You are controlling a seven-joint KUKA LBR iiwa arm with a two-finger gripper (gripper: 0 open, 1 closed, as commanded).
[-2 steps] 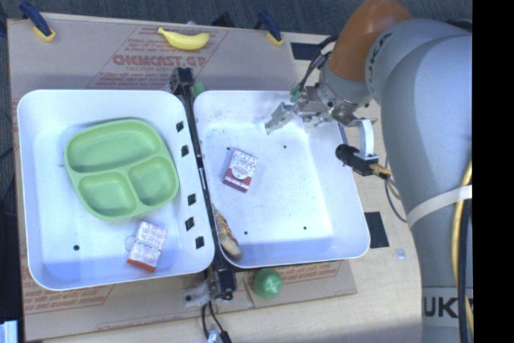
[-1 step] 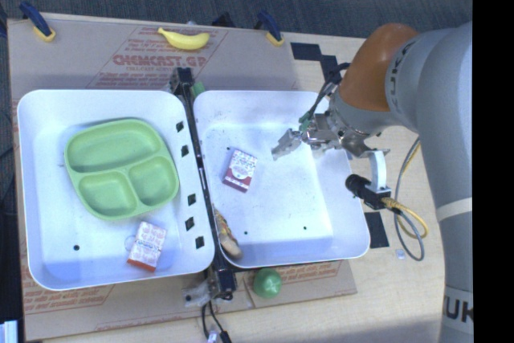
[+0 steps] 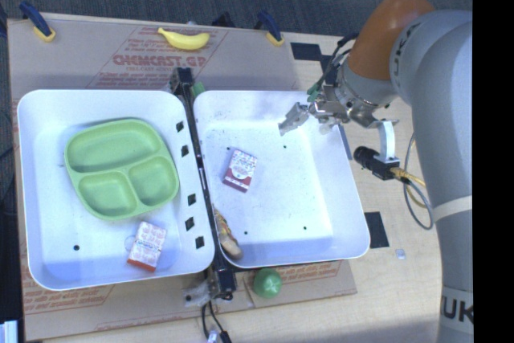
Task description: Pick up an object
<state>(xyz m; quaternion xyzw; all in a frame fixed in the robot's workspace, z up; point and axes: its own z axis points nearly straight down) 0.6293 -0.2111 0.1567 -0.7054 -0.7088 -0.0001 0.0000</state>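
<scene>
You see the grey two-finger gripper (image 3: 294,118) hovering at two o'clock over the right white bin (image 3: 341,209); whether it is parted or closed you cannot tell, and nothing shows in its grasp. The small red-and-white carton (image 3: 239,170) lies on the bin floor at seven o'clock from it, well apart.

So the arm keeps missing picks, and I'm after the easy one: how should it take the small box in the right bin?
Probably from straight above, fingers closing across the box's shorter width. It lies flat on the right bin floor with bare floor all round, so no wall or neighbour crowds it. The gripper hangs up and to its right.
</scene>
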